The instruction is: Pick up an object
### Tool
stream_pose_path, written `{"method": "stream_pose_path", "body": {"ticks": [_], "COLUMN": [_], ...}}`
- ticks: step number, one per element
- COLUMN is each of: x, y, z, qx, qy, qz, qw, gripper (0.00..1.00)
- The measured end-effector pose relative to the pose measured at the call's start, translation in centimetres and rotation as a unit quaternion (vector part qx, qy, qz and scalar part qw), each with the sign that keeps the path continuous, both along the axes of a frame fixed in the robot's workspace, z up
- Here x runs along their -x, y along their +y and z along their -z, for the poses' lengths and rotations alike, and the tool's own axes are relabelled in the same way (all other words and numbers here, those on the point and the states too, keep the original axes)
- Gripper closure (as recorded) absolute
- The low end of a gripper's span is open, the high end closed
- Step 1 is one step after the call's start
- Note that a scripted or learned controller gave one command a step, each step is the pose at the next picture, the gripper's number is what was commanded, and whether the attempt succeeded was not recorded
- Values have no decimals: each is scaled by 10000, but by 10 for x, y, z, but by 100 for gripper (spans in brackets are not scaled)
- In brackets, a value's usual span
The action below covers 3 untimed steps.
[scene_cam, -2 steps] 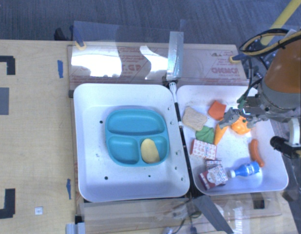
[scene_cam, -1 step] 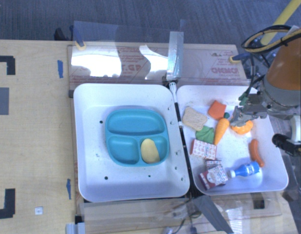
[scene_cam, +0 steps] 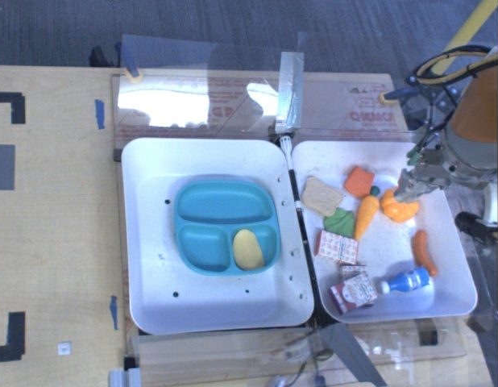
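Two white bins sit side by side on the surface [scene_cam: 47, 216], and from my remote seat I see the work is all on the right half of the frame. The left bin [scene_cam: 144, 240] carries a blue divided tray [scene_cam: 209, 216] with a yellow potato-like piece [scene_cam: 248, 249] in its lower right compartment. The right bin [scene_cam: 450, 293] is the source, I judge: its toys lie scattered, which suits a pick from above. There I count a tan slice [scene_cam: 321, 195], an orange block [scene_cam: 359, 181], a green piece [scene_cam: 340, 221], a carrot [scene_cam: 366, 215], a small patterned carton [scene_cam: 338, 247], a second carton [scene_cam: 355, 290], a blue-capped bottle [scene_cam: 408, 281] and a sausage [scene_cam: 423, 249].

The gripper [scene_cam: 414, 185] hangs at the bin's upper right, directly above a small orange fruit-like toy [scene_cam: 399, 208], which I take as the object to pick up. It appears to touch or nearly touch the toy's top. How far the jaws stand apart I cannot tell; the wrist hides them, and nothing is visibly between them. I would not call this a hold yet.
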<state>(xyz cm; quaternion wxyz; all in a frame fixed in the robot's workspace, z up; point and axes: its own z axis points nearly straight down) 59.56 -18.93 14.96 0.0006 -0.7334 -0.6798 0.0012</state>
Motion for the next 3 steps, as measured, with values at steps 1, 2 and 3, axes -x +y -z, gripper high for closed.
{"method": "stream_pose_path", "body": {"ticks": [1, 2, 3], "x": [-2, -2, -37], "y": [1, 16, 16], "z": [-3, 35, 28], "qx": [2, 43, 15], "qy": [-25, -153, -69], "qz": [-9, -256, -191], "qw": [10000, 9995, 9998], "gripper": [0, 0, 0]}}
